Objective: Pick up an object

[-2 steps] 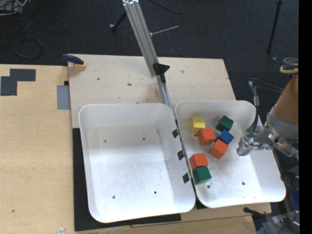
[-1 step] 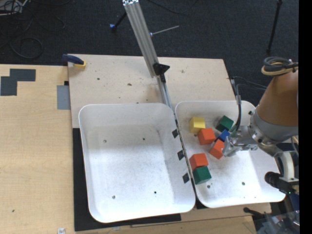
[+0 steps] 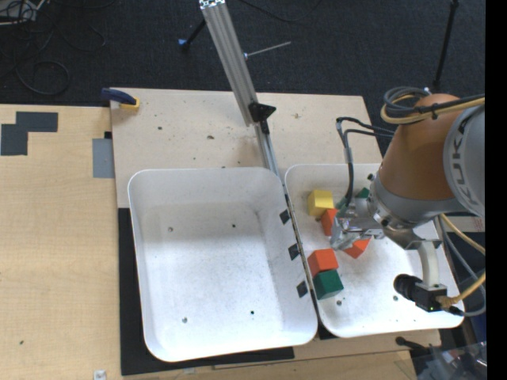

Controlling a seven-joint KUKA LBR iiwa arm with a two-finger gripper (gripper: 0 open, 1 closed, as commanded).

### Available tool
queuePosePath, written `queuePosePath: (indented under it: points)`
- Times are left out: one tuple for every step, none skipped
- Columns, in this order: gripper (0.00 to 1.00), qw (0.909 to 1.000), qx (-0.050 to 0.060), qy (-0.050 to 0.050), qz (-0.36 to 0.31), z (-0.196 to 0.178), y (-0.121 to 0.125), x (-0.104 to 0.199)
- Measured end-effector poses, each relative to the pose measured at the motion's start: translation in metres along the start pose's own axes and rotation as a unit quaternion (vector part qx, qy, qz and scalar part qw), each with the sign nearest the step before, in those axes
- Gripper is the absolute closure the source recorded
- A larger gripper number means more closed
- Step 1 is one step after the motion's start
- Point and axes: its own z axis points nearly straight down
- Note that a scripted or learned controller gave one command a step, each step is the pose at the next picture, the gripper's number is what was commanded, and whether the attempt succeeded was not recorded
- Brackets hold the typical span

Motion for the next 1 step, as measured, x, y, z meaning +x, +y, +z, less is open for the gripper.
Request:
queuePosePath:
  points:
    - [1.00,1.0000,0.001,0.000,0.001,0.0078,0.0028,0.0473]
